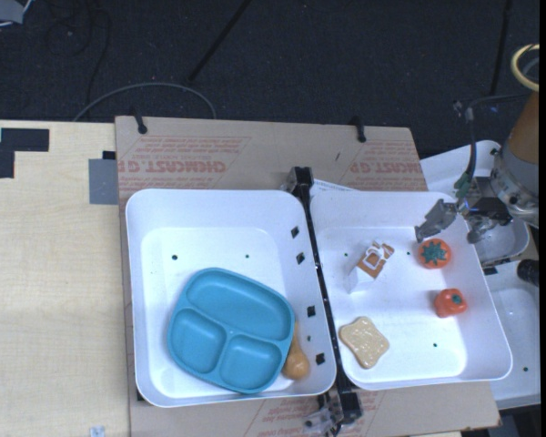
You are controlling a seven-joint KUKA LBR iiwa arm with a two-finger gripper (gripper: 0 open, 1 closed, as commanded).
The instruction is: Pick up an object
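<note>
1. Two shallow white plastic bins sit side by side on a cardboard sheet [255, 157]: left bin [164, 217], right bin [491, 353], their inner walls touching along a black clip strip.
2. Biggest thing in play is the blue divided plate [229, 330], smooth plastic with three compartments, lying flat in the near half of the left bin.
3. The arm [528, 144] comes in from the right, and the gripper [455, 223] hangs over the right bin's far right corner, grey fingers spread apart, with nothing between them.
4. Just below the gripper lies an orange-red round toy [433, 253] with a green top, near the right wall.
5. A second orange-red round toy [449, 302] lies nearer the camera, apart from the first.
6. A tan slice of toy toast [364, 341], flat with a bumpy outline, rests near the bin's front.
7. A small brown-and-white block-shaped toy [374, 260] lies mid-bin, well clear of the others.
8. A yellow-orange rounded piece [296, 360] sits just beside the plate's right rim, against the left bin's wall.
</note>
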